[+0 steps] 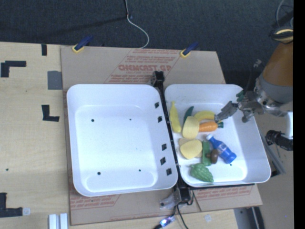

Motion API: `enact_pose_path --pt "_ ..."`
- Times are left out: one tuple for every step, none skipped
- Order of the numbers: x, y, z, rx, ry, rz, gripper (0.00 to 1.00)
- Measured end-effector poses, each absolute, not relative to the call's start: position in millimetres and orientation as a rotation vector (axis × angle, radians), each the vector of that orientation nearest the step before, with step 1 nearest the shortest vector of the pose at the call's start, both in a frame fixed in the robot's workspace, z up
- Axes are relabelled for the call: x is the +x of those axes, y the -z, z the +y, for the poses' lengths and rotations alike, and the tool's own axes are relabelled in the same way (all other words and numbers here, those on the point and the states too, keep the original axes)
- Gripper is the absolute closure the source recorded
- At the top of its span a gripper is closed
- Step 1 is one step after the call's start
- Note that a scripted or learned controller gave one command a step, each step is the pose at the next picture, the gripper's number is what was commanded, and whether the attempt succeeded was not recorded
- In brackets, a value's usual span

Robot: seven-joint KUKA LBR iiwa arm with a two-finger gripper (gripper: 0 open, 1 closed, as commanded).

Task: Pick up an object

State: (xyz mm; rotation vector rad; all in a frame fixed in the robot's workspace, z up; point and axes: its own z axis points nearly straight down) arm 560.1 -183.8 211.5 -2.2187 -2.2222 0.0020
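The hand (pixel 224 112) angles down-left from the wrist, apparently low.

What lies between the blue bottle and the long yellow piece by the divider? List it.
In the camera view, between the blue bottle and the long yellow piece lie a pale yellow block and an orange carrot-like toy, in the right bin.

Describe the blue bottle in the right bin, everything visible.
The blue bottle is small, glossy and plastic-looking, with a white patch on its body like a label. It lies on its side, slanted across the floor of the right bin, one end toward the pile in the middle and the other toward the near right corner. A small dark brown item sits against its left side, next to a green piece. The pincer is above the carrot, apart from the bottle.
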Motion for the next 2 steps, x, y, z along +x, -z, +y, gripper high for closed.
enact_pose_path --pt "595.9 -103 -130 -2.231 0.014 -2.237 0.0" --pt "597.6 -114 -130 -2.236 0.017 -2.242 1.0"
